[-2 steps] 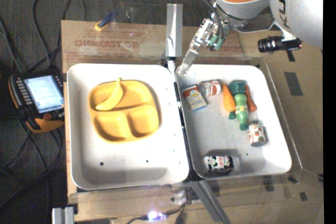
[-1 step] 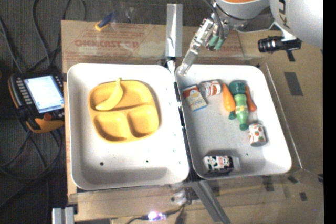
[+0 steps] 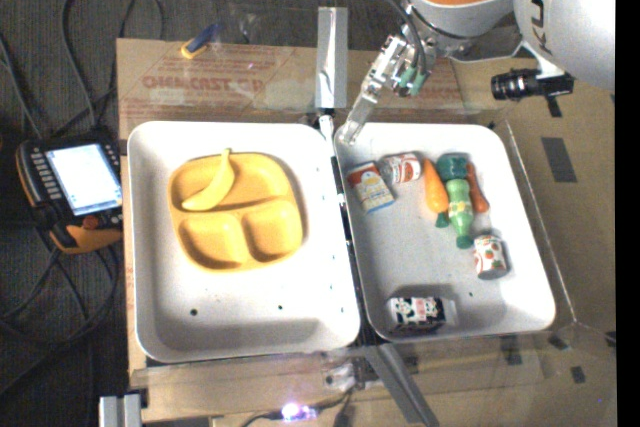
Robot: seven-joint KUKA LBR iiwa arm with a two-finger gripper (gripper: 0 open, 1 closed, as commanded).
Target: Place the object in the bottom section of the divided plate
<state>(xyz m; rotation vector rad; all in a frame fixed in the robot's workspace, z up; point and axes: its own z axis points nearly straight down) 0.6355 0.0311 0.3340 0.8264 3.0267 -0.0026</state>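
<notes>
The grey arm with its orange band enters from the upper right, and its slim two-finger gripper (image 3: 352, 127) points down-left to the rim between the two bins, just above the back-left corner of the right shallow white bin (image 3: 520, 305). Whether it is spread or closed cannot be told from this slant, and nothing shows in its grasp.

In the left shallow white bin (image 3: 150, 315) sits the yellow moulded plastic divided plate (image 3: 238, 210), rounded-square, with one wide section at the back and two smaller ones toward the front. A yellow curved banana (image 3: 214, 186) lies in the wide back section, well away from the front compartments. Bare white floor rings the plate, widest along the front.

The right bin holds a loose cluster near its back edge: a small box with a red-and-white label (image 3: 370, 186), a small red-and-white can (image 3: 403, 167) just beside it, an orange carrot (image 3: 435, 188), and a green glossy bottle (image 3: 457, 198) lying lengthwise. A second small red-and-white can (image 3: 489, 255) lies nearer the right wall, and a black-and-white carton (image 3: 418, 311) rests at the front edge. The bin's centre and front-left floor are open.
</notes>
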